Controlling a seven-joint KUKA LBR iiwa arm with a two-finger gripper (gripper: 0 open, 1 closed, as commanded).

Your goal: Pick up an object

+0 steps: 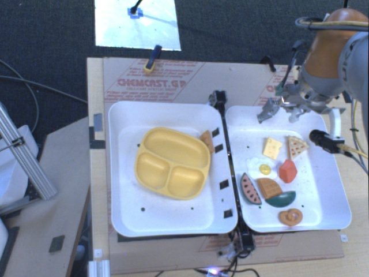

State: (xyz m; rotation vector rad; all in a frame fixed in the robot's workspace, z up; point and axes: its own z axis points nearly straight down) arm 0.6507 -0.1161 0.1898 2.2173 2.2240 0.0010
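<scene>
Yellow cheese cube (pixel 272 148) sits in the right bin (pixel 340 195), below the gripper (pixel 282 112), whose fingers spread apart and hold nothing above the bin's far edge.

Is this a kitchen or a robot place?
Probably a robot lab, not a kitchen. The food is toys, like the watermelon slice in the right bin. A robot arm hangs over it, and cables run across the floor.

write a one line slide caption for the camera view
KUKA arm's gripper poised over the right bin of toy foods, beside a yellow divided tray in the left bin.
</scene>
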